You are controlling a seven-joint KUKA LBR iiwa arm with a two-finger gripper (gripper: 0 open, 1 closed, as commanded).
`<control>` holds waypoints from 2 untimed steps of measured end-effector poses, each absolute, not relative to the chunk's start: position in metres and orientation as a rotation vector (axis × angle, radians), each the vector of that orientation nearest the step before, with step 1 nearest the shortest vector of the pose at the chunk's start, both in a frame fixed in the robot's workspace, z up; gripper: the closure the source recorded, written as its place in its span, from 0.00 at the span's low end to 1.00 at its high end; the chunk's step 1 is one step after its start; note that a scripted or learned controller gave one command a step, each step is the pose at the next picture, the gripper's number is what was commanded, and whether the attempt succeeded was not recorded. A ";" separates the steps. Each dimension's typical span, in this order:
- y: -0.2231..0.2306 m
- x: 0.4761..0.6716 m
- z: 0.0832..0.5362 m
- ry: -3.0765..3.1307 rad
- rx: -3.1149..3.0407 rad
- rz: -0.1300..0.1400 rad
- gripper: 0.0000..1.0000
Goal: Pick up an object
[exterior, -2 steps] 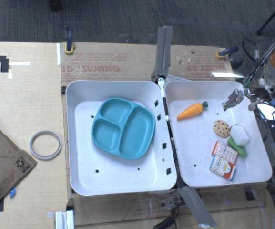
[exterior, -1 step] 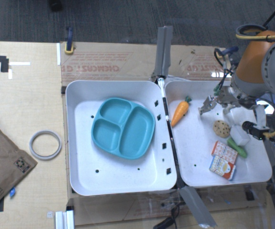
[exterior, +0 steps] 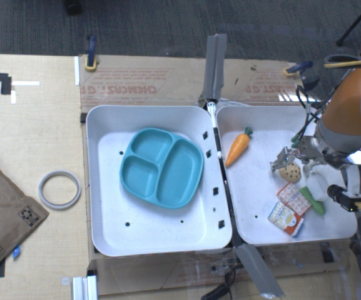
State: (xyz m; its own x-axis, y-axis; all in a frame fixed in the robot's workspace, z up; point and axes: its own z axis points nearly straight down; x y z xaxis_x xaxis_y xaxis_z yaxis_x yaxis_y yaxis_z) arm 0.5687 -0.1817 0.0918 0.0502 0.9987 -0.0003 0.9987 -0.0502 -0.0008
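Observation:
In the right bin (exterior: 255, 230), my gripper (exterior: 284, 161) hangs low and open, just above and left of a round tan cookie (exterior: 290, 174); nothing is between its fingers. An orange toy carrot (exterior: 237, 149) with a green top lies at the bin's left side. A small colourful packet (exterior: 289, 210) lies near the front, with a green piece (exterior: 313, 202) beside it on the right. The grey arm with its orange band (exterior: 349, 105) comes in from the right.
The left bin (exterior: 105, 230) holds a blue divided plate (exterior: 162, 167). A tape roll (exterior: 59, 189) and a brown cardboard box (exterior: 2, 217) lie on the bench to the left. A grey divider post (exterior: 215, 67) stands between the bins at the back.

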 end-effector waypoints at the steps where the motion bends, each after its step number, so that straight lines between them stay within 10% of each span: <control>1: -0.183 0.570 0.103 -2.165 -2.282 -0.001 1.00; 2: -0.183 0.570 0.103 -2.165 -2.281 -0.001 0.00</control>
